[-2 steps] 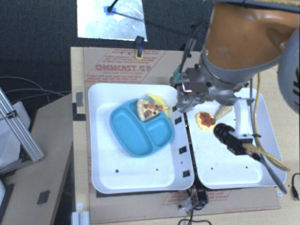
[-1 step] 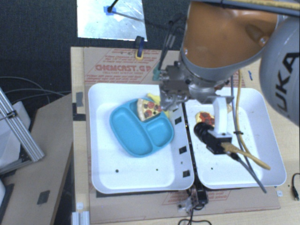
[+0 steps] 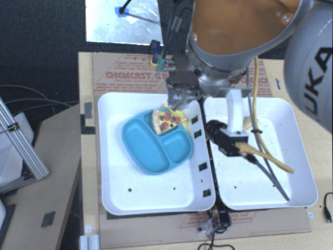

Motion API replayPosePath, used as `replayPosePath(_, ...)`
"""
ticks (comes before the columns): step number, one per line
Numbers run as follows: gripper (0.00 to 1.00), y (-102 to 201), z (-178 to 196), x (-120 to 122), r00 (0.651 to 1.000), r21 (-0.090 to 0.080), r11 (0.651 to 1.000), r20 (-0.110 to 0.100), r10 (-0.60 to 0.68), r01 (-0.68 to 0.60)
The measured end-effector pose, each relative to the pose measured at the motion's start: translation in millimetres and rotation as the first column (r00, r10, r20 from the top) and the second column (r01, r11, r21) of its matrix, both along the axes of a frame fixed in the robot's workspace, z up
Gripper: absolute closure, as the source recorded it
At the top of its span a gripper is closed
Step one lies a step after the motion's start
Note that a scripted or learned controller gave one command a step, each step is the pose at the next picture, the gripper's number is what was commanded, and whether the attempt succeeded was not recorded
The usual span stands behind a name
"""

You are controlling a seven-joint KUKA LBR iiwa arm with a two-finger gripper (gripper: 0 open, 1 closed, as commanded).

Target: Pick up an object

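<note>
Hovering close over the pizza slice (image 3: 167, 121) on the blue plate (image 3: 151, 151) is the pincer (image 3: 179, 101), opening unreadable.

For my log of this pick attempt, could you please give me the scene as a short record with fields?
arm: grey arm with orange band, reaching in from the right
gripper: gripper low over the far side of the left bin, just above the pizza slice
left bin: shallow white left bin, holds plate and pizza slice
plate: blue divided plastic plate, lying flat
pizza: toy pizza slice with red toppings, on the plate's far right corner
right bin: shallow white right bin, beside the left one
held object: cannot tell
</note>
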State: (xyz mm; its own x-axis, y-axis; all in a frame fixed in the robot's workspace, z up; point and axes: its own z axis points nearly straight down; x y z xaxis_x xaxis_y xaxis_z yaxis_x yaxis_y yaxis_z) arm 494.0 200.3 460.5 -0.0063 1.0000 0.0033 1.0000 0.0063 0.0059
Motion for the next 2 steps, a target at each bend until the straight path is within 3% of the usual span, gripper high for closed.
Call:
replayPosePath(1, 1.00, 6.1, -31.6, -7.9, 1.000, -0.003, 1.000, -0.007, -0.001, 0.001)
replayPosePath(2, 1.00, -50.9, 23.9, -6.7, 1.000, -0.001, 1.000, 0.002, -0.010, 0.010)
